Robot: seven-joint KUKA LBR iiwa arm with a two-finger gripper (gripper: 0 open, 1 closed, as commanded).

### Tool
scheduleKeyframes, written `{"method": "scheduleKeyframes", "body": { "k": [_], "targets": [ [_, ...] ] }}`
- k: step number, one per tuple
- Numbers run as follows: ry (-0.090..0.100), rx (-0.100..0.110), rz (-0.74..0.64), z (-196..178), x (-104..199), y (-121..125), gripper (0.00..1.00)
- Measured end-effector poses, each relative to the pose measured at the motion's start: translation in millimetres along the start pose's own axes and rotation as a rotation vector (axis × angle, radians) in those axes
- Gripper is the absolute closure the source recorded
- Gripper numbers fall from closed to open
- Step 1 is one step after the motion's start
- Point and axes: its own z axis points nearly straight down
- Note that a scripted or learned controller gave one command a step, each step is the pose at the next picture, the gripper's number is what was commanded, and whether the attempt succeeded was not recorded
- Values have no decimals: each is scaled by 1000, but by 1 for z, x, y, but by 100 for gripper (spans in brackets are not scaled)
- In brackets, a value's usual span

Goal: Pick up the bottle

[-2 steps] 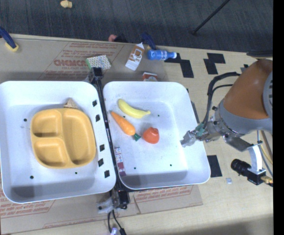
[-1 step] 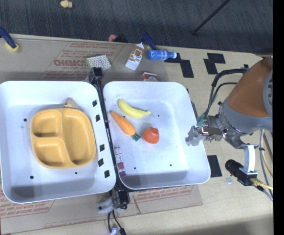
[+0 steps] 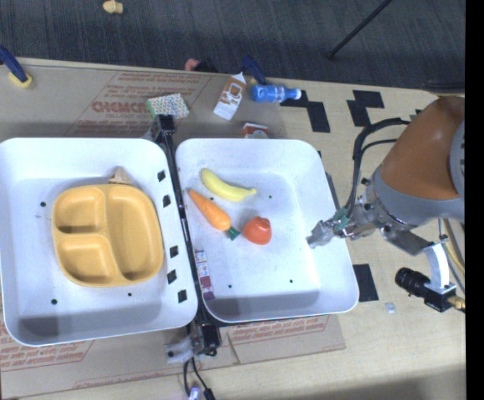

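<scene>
A small blue bottle with a white cap lies on its side on the cardboard behind the right bin, outside both bins. My gripper hovers at the right bin's right rim, well in front of the bottle and to its right. Nothing shows held in it. The grey arm with its orange band reaches in from the right.
In the right bin lie a banana, a carrot and a red fruit. The left bin holds a yellow divided plate. Small cartons and a packet sit near the bottle.
</scene>
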Motion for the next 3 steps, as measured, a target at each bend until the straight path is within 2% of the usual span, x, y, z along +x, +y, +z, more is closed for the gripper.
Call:
{"method": "scheduleKeyframes", "body": {
  "k": [1,2,3],
  "targets": [
    [-2,-1,222,6,-12,-3,100],
    [-1,-1,556,-6,-9,-2,100],
    [1,1,139,9,-4,3,100]
  ]
}}
